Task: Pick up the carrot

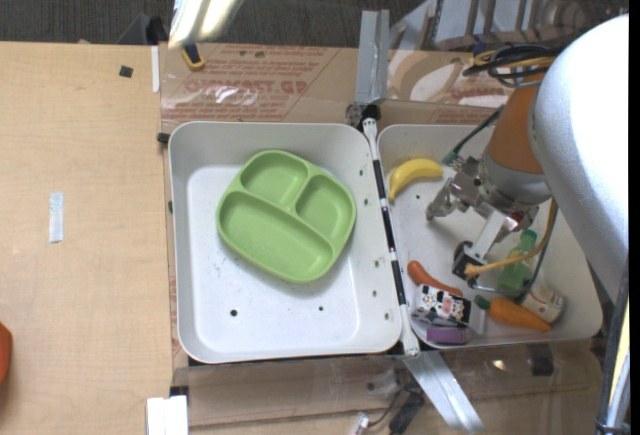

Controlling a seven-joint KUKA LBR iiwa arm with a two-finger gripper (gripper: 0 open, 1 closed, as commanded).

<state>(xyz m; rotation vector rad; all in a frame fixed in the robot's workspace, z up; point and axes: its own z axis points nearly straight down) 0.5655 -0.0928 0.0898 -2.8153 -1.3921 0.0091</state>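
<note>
Orange carrot (pixel 518 314) ungrasped, approach pending: shift gripper (pixel 448 202), fingers parted and empty, toward 5 o'clock, then descend.

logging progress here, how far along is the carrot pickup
Nothing looks done: the carrot lies in the right bin near its front edge. Under way: the hand hangs over that bin, apart from the carrot, nearer the banana. Left: reaching, gripping and lifting the carrot.

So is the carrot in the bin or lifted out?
In. The carrot lies flat on the floor of the right bin, near its front edge, among the other small items there.
</note>
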